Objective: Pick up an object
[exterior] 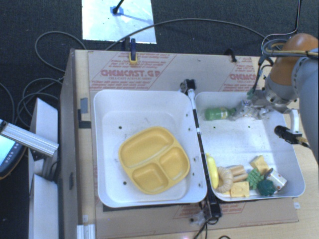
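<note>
Camera view, tool blurred beside green bottle

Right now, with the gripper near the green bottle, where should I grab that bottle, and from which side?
Grip the green bottle across its round body, coming straight down from above. It lies on its side near the far wall of the right bin, with its pale neck pointing at the gripper, so its long sides look free. The wall behind leaves little room for a sideways approach.
</note>
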Controlling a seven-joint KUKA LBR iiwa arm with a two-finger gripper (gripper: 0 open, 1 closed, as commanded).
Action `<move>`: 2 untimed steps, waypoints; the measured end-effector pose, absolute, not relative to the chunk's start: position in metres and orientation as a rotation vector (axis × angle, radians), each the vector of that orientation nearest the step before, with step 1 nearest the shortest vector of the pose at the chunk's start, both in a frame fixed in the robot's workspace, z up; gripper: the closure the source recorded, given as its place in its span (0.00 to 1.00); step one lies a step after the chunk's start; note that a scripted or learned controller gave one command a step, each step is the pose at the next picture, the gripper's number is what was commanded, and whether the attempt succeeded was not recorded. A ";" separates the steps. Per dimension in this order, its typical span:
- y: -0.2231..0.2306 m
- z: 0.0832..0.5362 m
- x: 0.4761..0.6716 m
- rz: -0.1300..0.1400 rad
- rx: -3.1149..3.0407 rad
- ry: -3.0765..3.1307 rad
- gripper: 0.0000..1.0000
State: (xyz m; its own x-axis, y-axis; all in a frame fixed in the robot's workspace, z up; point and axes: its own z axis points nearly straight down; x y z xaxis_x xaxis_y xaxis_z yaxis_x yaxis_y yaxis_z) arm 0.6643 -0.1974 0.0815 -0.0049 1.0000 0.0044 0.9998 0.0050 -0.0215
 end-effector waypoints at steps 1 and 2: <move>-0.208 0.084 0.518 0.002 -2.222 -2.221 0.00; -0.149 0.085 0.591 -0.005 -2.218 -2.228 0.00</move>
State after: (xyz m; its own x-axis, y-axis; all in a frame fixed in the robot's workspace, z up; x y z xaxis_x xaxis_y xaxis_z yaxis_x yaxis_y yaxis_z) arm 0.5907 -0.1488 0.0848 -0.0045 1.0000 0.0007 1.0000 0.0045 0.0034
